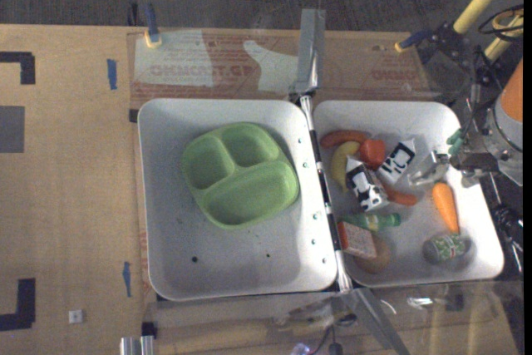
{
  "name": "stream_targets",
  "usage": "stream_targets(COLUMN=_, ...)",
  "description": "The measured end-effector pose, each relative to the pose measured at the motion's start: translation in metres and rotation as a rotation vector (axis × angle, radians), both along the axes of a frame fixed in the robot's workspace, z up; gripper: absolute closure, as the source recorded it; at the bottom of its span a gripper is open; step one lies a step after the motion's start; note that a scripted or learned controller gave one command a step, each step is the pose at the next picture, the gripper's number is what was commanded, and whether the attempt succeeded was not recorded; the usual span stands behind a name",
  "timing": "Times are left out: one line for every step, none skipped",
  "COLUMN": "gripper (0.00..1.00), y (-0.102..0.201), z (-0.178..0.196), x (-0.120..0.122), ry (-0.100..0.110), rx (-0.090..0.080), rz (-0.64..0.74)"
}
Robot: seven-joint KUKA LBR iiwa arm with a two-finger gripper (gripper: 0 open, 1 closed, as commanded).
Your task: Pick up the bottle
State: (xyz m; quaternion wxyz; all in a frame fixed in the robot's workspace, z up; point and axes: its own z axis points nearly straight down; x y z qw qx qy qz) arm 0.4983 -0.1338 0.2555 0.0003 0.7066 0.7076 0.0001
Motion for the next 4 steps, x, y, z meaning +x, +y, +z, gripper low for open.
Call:
stream_targets(gripper=0.00, y=0.010, z=-0.122, x=-0.019, ry=0.001, rx=0.001, rz=0.215)
stream_targets(gripper=0.00, y=0.017, z=-0.081, x=-0.018, ry=-0.002, rx=-0.001, rz=0.343)
stream_targets(gripper=0.00, y=0.083, z=-0.071, x=-0.018, ry=0.000, rx=0.000, rz=0.667)
stream_targets(gripper=0.00, y=0.086, z=-0.071, x=0.043, ry=-0.003, rx=-0.001, rz=0.557)
